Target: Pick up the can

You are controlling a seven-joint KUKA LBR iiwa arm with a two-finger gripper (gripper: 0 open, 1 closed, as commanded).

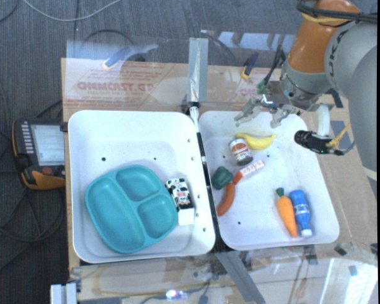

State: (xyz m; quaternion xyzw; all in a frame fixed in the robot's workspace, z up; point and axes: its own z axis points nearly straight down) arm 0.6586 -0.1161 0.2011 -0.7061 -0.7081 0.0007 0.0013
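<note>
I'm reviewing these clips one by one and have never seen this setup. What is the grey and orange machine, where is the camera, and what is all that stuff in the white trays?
A fixed camera looks down at a slant on a bench. The machine is a robot arm ending in a two-finger gripper, open and holding nothing, above the far edge of the right bin. That bin holds the can it should pick up, a banana beside it, a tube, a green and orange toy vegetable, a carrot and a blue bottle. The left bin holds a teal divided plate and a small cow-patterned carton.
</note>
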